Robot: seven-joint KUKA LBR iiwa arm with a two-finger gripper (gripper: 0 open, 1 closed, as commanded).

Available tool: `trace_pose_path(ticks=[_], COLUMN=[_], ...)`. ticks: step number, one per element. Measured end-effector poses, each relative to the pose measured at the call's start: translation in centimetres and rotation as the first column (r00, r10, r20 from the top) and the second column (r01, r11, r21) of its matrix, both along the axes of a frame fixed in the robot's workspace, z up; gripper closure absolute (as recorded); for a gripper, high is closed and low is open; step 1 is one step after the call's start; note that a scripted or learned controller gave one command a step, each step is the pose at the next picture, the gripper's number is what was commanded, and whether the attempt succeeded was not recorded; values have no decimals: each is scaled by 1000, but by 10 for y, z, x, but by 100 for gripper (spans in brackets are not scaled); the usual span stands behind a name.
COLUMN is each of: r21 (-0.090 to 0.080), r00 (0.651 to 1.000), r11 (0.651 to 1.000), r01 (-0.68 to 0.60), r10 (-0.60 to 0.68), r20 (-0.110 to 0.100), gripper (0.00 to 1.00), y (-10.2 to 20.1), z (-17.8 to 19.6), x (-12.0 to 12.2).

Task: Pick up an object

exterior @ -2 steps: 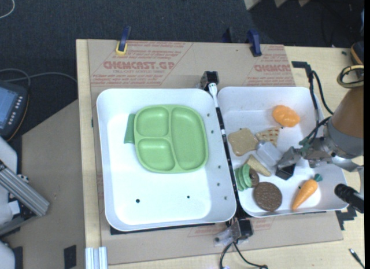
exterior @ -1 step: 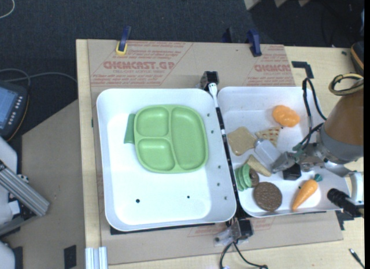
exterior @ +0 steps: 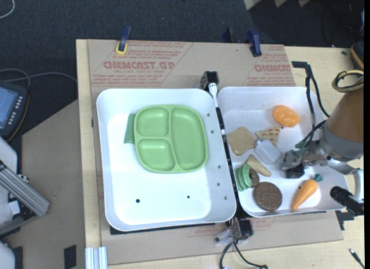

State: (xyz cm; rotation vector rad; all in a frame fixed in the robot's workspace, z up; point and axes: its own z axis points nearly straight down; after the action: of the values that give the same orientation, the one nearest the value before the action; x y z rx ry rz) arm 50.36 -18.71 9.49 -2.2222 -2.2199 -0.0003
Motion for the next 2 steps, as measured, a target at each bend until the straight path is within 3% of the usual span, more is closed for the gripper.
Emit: trace_pose_path(ticks=[2], r21=[-4], r00=[1000], r11=[1000], r01=[-2], r10=[2], r20=[8], gripper=[100], y=[-1], z=[125], x=[0])
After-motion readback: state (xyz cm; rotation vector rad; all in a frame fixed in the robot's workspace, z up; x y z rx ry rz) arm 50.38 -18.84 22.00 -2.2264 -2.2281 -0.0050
